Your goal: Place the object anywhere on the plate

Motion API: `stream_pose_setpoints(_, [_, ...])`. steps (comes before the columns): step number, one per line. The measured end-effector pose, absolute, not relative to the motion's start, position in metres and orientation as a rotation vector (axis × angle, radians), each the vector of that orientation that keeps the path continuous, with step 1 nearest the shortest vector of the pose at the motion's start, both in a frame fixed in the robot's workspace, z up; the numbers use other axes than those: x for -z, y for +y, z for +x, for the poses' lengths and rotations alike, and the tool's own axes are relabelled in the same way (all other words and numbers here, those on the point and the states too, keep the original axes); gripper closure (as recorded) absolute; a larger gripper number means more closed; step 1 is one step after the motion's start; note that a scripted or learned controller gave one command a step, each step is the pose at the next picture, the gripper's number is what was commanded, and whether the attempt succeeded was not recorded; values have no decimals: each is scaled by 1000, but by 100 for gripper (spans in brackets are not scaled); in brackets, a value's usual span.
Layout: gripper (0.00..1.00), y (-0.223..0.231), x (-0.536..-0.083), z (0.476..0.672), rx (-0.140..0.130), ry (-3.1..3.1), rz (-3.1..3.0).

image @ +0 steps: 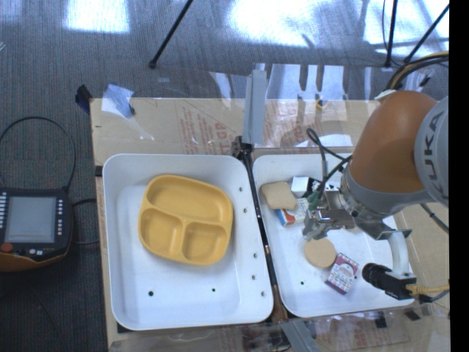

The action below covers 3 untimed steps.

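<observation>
A yellow plate (186, 218) with three compartments lies in the left white bin (132, 284). My gripper (319, 224) hangs over the right white bin (293, 292), pointing down, well to the right of the plate. Just below its tip lies a round tan disc (320, 254); whether they touch is unclear. A tan bread-like piece (278, 194) sits to the gripper's upper left. Between that piece and the gripper is a small red and blue item (287, 217).
A pink patterned box (342, 273) lies right of the disc, and a white block (301, 185) sits near the bin's back. A raised rim separates the two bins. The arm's orange band (392, 141) overhangs the right bin's far side.
</observation>
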<state>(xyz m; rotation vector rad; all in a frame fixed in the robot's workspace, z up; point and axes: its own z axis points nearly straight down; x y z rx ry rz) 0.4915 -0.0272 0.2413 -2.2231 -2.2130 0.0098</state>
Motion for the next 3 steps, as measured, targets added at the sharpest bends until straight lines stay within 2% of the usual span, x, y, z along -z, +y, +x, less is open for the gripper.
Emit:
stream_pose_setpoints(1, [100, 39, -299, 538, -1, -2225, -2216])
stream_pose_setpoints(2, [100, 99, -215, 542, -18, -2218, -2214])
stream_pose_setpoints(3, [100, 109, -183, 474, -16, -2212, -2220])
